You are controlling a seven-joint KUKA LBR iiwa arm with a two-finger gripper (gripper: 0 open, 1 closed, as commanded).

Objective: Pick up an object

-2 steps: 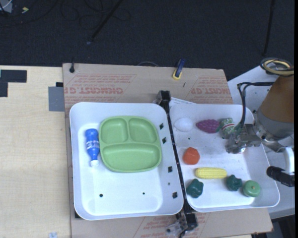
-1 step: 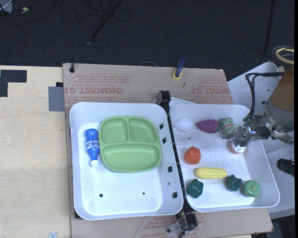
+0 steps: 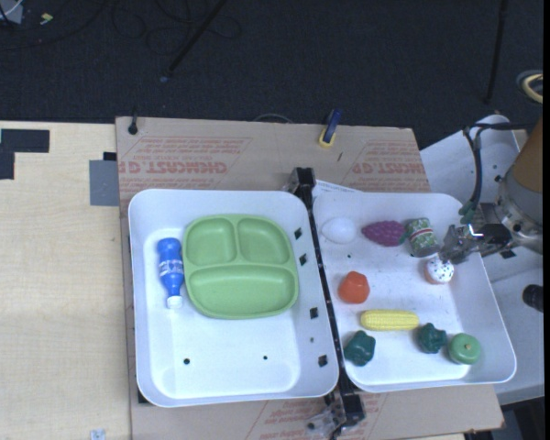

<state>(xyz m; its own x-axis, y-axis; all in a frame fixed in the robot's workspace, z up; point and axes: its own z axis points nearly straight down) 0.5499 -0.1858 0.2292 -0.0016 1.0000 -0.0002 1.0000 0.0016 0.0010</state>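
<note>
We see blue bottle (image 3: 170, 271) just left of green divided plate (image 3: 239, 266), both in left bin (image 3: 156, 374). Right of plate, in right bin (image 3: 495, 337): white egg (image 3: 338, 231), orange pepper (image 3: 354, 288), corn (image 3: 390, 320), purple toy (image 3: 383, 233), spotted white ball (image 3: 439, 270). Gripper (image 3: 461, 241) right above ball, can't tell finger state tbh.

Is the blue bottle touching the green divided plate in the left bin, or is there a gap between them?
Apart. The camera view shows a thin strip of white bin floor between the blue bottle and the left rim of the green divided plate.
</note>
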